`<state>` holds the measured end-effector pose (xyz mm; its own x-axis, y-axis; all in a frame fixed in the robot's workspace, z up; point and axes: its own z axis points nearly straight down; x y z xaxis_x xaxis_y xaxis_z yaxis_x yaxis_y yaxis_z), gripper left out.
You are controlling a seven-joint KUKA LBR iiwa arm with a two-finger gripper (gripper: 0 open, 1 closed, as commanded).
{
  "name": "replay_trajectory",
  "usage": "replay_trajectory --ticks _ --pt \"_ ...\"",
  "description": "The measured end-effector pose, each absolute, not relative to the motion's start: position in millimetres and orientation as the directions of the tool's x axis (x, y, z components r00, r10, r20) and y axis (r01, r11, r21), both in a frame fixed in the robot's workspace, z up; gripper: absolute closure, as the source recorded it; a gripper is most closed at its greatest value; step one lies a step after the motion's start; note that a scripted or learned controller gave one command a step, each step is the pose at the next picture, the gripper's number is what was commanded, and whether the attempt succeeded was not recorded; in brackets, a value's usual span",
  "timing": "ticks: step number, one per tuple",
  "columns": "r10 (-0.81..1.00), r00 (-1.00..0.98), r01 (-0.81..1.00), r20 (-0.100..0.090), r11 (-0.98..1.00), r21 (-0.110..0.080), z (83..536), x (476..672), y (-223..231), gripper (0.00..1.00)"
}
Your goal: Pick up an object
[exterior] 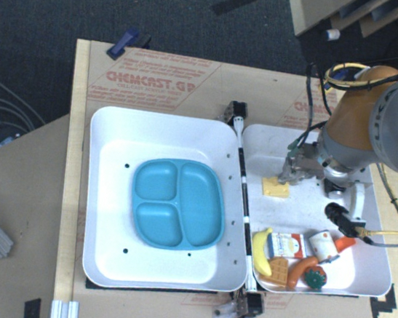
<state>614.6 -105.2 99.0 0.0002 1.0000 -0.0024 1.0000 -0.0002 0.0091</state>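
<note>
Task judged not yet done: nothing is seen lifted, and every obj lies on a bin floor.

Landmark used: the divider (243,186) btwn the two bins.

Left of the divider, the left bin (101,177) is seen w/ a blue sectioned plate (178,203) lying flat at its middle; the plate's compartments look bare.

Just right of the divider, in the right bin (373,278), a yellow cheese slice (277,189) is seen flat on the floor, toward the far end. At the near end, close to the divider, a banana (261,253) is packed w/ a waffle-like piece (279,270), a small white carton (288,245), a carrot (309,267) and a white bottle w/ an orange tip (330,245).

Further right, the gripper (295,168) is lowered just above/beside the cheese slice, the likely target. Whether the jaws are apart or together can't be told; contact w/ the slice can't be confirmed. Grasp and lift are left.
</note>
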Motion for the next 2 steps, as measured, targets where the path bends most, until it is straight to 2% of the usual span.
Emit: replay_trajectory --ticks 1,2 --pt "1.0 0.0 1.0 -0.001 0.0 0.004 96.7 613.1 -104.7 0.0" --pt "1.0 0.0 1.0 -0.001 0.0 0.006 106.9 613.6 -104.5 1.0"
